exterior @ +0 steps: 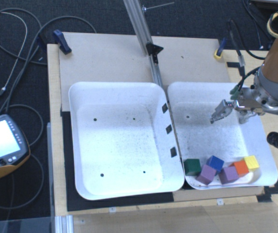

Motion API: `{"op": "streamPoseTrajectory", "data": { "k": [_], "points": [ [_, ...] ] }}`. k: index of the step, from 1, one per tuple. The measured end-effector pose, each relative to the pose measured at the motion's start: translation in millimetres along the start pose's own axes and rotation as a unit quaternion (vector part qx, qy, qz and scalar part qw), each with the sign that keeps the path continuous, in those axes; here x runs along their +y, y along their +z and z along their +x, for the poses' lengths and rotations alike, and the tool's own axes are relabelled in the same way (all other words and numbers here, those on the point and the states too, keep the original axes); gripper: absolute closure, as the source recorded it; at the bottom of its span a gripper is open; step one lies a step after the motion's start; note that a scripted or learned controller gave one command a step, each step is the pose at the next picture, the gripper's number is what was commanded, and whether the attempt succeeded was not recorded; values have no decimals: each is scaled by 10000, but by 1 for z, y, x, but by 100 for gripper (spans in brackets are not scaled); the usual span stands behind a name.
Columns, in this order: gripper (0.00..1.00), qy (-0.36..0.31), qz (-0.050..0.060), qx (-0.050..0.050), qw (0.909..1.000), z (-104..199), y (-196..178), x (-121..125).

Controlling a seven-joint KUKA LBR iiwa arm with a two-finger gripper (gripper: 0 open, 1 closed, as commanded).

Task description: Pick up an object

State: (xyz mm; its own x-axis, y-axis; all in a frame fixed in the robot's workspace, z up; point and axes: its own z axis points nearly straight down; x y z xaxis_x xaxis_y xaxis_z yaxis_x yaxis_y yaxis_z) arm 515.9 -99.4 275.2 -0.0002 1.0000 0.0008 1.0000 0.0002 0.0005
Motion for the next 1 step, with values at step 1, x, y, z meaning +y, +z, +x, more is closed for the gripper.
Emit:
{"op": "streamPoseTrajectory", "data": {
  "k": [1],
  "points": [
    [0,27,-25,-32,10000,-79,-10,31]
  ]
}}
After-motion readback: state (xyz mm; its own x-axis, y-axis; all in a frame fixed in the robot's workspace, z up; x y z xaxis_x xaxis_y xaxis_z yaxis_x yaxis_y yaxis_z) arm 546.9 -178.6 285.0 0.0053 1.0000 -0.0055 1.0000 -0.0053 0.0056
